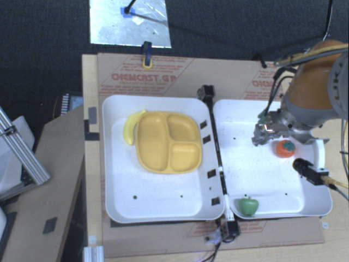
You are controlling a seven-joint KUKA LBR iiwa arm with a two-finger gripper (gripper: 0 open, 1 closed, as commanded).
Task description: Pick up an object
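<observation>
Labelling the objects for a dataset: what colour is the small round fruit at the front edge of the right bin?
Green, a small apple-like fruit, seen clearly in the camera view.

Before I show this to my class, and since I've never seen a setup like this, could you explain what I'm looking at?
This is one photo from a camera fixed above a bench, looking down at a slant. Two shallow white trays sit side by side: the left bin and the right bin. The grey and orange machine entering from the right is a robot arm; its job is to pick up an object. Its gripper hangs over the right bin, next to an orange toy tomato. From this angle I can't tell whether it grasps anything. A green toy apple lies at that bin's near edge. In the left bin lies a yellow divided plate, with a yellow toy banana along its left side.
</observation>
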